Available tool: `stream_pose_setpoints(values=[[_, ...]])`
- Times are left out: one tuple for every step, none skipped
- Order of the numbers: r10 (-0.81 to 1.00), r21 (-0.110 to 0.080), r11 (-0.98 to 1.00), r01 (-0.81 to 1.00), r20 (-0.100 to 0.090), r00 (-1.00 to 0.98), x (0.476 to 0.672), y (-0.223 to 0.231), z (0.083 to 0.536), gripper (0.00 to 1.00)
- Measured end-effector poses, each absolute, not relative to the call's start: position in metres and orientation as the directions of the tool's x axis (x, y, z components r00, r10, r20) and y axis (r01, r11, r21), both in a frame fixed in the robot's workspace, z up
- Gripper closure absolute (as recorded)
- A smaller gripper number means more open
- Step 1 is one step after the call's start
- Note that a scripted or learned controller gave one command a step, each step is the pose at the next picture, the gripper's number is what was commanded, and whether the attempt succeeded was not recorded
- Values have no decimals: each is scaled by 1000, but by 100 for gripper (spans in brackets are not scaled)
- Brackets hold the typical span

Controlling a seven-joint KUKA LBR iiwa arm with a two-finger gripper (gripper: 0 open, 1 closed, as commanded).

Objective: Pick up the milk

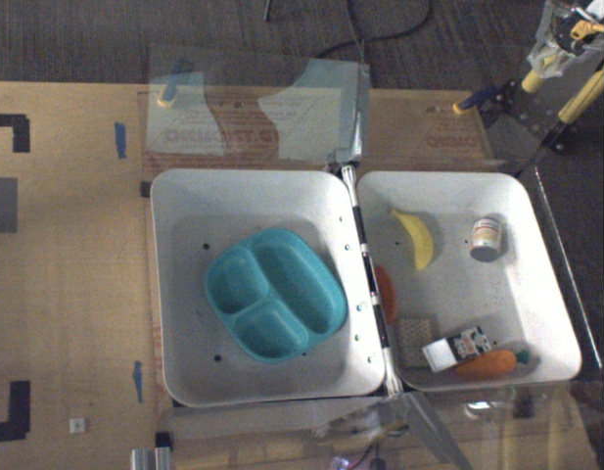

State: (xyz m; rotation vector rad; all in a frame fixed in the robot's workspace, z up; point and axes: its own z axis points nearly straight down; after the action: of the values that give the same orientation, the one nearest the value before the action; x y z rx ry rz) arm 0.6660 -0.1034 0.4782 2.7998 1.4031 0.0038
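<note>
- Camera view: the milk [456, 348], a small white carton with dark print, lies on its side at the near edge of the right bin [536, 262], against the near wall.
- An orange carrot [487, 363] lies touching the carton's near right side. A brownish sponge-like pad [412, 337] sits just to its left.
- A banana [416, 238] and a small can [486, 238] rest well apart from it, toward the far side of the same bin.
- The gripper [564, 29] hangs at the far right corner, outside the bins. I cannot tell whether it is open or closed.
- The milk lies well apart from the gripper, nearer and to the left.
- My reading: the reach has not begun. I would descend on the carton's left half, closing across its narrow width, clear of the carrot and wall.
</note>
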Motion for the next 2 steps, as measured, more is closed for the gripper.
stream_pose_setpoints(values=[[804,13,-594,804,-3,594,667,-100,489,100],[867,-1,-498,867,-1,498,667,-124,435,100]])
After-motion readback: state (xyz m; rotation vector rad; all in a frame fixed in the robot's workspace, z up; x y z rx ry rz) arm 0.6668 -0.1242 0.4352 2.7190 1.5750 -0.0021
